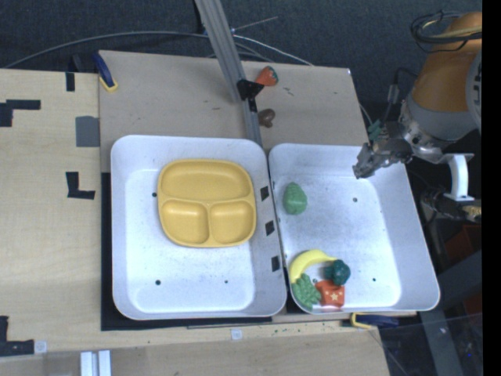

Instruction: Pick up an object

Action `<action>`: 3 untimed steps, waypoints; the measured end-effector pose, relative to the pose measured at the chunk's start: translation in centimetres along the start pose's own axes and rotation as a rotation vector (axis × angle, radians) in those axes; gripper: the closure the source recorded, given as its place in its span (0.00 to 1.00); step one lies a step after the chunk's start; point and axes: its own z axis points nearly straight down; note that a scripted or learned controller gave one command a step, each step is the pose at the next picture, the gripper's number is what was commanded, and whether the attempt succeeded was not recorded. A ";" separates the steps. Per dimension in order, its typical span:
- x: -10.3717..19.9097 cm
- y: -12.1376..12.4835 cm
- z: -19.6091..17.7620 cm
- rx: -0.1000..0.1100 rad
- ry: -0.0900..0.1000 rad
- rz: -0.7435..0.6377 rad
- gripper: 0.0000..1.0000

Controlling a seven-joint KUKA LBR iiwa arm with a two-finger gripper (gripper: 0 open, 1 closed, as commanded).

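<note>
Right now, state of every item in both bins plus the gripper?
gripper: over the right bin's far right corner, nothing visibly held
yellow tray: flat in left bin, compartments bare
green object: alone, upper left of right bin
banana: near-left corner, in a cluster
dark green toy: beside banana
red toy: at the near rim

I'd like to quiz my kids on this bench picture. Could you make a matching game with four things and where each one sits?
Things:
1. yellow divided tray
2. green lump
3. banana
4. pincer

Places:
A. near corner of the right bin, among small toys
B. over the right bin's far right edge
C. inside the left bin
D. alone in the right bin, near the divider between bins

Pairs: 1-C, 2-D, 3-A, 4-B
</note>
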 end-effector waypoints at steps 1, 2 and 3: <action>6.1 -0.8 -0.2 0.003 0.002 -0.005 1.00; 11.8 -1.4 1.2 0.006 0.002 -0.005 1.00; 17.6 -2.0 0.5 0.003 0.002 -0.007 1.00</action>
